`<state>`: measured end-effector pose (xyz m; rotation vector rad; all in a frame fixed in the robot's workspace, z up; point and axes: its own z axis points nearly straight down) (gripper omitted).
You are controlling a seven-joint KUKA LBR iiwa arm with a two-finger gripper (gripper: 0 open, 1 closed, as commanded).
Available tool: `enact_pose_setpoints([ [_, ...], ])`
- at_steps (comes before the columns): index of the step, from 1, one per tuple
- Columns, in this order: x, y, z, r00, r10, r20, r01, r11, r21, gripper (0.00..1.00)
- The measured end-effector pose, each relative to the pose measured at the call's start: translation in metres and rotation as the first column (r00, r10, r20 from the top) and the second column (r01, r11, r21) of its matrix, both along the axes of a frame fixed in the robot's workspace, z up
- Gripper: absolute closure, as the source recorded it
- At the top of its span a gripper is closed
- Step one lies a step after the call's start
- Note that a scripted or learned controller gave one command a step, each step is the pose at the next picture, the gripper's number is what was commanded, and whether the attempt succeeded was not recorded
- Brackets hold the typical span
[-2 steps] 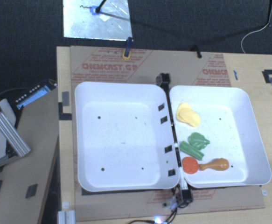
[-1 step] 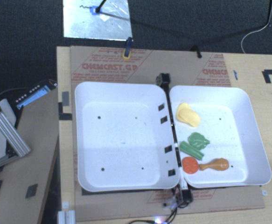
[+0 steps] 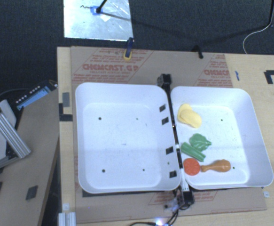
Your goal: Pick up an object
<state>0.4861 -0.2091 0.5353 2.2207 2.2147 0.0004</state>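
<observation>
Camera view: looks down at a slant on two white bins lying side by side on a bench.
Left bin (image 3: pixel 122 140): white floor with a few small dark dots.
Right bin (image 3: pixel 240 126): holds four things, all toward its left half, near the divider (image 3: pixel 174 135) where the two bins meet.
Yellow piece (image 3: pixel 189 116): at 10 o'clock in the right bin, lying flat.
Green piece (image 3: pixel 196 146): at 8 o'clock in that bin, at 6 o'clock from the yellow piece, apart from it.
Red piece (image 3: pixel 191 166): at 7 o'clock in the bin, just under the green piece, touching or nearly touching it.
Orange piece (image 3: pixel 216 166): at 3 o'clock from the red piece, its narrow end against it.
Gripper: state cannot be told.
Board (image 3: pixel 108 65): brown with red lettering, beneath the bins.
Silver sheet (image 3: pixel 98 13): at 12 o'clock, beyond the bench.
</observation>
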Motion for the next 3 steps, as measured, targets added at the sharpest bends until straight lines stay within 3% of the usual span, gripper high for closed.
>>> enact_pose_setpoints([
  [2, 0.002, 0.003, 0.023, 1.0, 0.013, 0.009, -0.013, 1.0, -0.003, 1.0],
  [3, 0.001, 0.066, -0.039, 1.0, 0.012, -0.006, -0.012, 1.0, 0.006, 1.0],
])
